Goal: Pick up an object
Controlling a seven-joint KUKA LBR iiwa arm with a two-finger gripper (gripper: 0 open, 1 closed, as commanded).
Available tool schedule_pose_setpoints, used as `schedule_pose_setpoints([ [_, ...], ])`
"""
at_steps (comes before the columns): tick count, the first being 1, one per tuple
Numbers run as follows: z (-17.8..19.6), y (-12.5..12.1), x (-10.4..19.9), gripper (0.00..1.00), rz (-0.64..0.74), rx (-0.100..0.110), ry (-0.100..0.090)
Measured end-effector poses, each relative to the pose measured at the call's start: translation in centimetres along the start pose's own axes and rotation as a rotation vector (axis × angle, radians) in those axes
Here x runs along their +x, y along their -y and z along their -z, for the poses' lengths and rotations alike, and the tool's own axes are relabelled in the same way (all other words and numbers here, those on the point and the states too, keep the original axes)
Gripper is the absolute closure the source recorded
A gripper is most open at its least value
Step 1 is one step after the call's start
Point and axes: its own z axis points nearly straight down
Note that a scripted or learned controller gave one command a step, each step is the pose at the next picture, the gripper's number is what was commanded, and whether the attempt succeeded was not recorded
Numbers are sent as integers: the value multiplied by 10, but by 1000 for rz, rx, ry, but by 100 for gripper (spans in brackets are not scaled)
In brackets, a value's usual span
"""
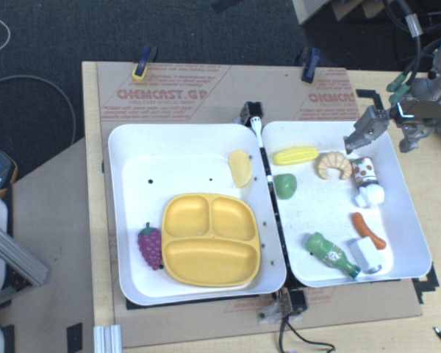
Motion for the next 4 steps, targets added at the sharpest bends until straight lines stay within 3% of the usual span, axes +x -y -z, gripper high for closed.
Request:
schedule_pose_setpoints([
  [1,16,-1,149,0,3,2,-2],
  [2,26,-2,140,100,-14,0,1],
  [3,-148,2,153,100,-16,25,7],
  [4,-38,-1,83,100,-24,-7,3],
])
